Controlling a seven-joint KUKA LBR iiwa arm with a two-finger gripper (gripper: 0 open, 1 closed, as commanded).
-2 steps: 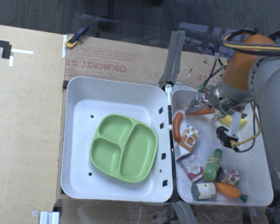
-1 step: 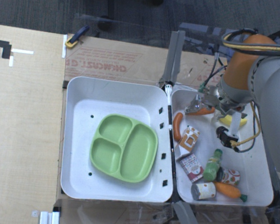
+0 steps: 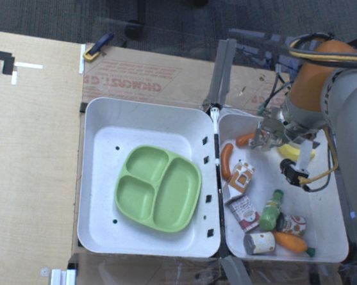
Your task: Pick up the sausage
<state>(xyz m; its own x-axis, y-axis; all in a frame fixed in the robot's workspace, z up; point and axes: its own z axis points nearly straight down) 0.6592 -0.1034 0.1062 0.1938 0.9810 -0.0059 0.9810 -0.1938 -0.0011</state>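
While the arm [image 3: 341, 81] is reaching in from the right, its gripper [image 3: 264, 137] is hanging low over the far part of the right bin [image 3: 343, 220], near that bin's upper left corner. Whether the claw is apart or together cannot be told at this angle, since the wrist is blocking the tips. The sausage [image 3: 226, 160] is lying on the floor of the right bin along its left wall, just beside the divider between the two bins, its long axis running roughly toward and away from the camera. It is sitting to the left of the gripper and nearer the camera, close by but apart from it. A small orange-red piece [image 3: 245, 139] is resting between the sausage's far end and the gripper. A yellow item [image 3: 292, 151] is lying just to the gripper's right. Nearer the camera, a small carton [image 3: 241, 177], a red-and-white packet [image 3: 243, 212], a green bottle [image 3: 271, 210], a can [image 3: 260, 243] and a carrot [image 3: 292, 243] are lying scattered. The left bin [image 3: 96, 180] is holding a green divided plate [image 3: 158, 188].
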